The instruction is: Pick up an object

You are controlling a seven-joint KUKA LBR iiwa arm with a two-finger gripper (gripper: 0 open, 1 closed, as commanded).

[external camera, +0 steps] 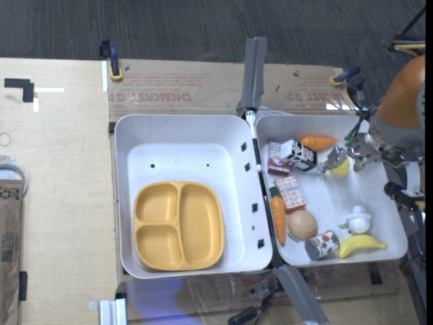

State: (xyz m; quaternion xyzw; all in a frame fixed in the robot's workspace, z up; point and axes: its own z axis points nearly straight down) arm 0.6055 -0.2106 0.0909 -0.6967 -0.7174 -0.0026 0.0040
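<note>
Gripper (336, 160) sat low in right bin (389, 202) over a yellow object (341, 168), presumably for grasping; finger state indeterminate.

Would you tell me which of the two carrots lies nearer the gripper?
The carrot at the right bin's far wall, lying crosswise just left of the gripper. The other carrot lies lengthwise along the bin's left wall, beside the brown ball.

- We see two bins side by side on the bench (54, 202): the left bin (128, 181) holds a divided plate (179, 224) toward its front.
- In the right bin (392, 232), a carrot (278, 217) lies along the left wall, with a small carton (291, 193) just beside it.
- A banana (360, 246), a can (322, 244) and a round fruit (302, 224) sit near the front.
- The gripper (336, 161) hangs over the bin's rear.
</note>
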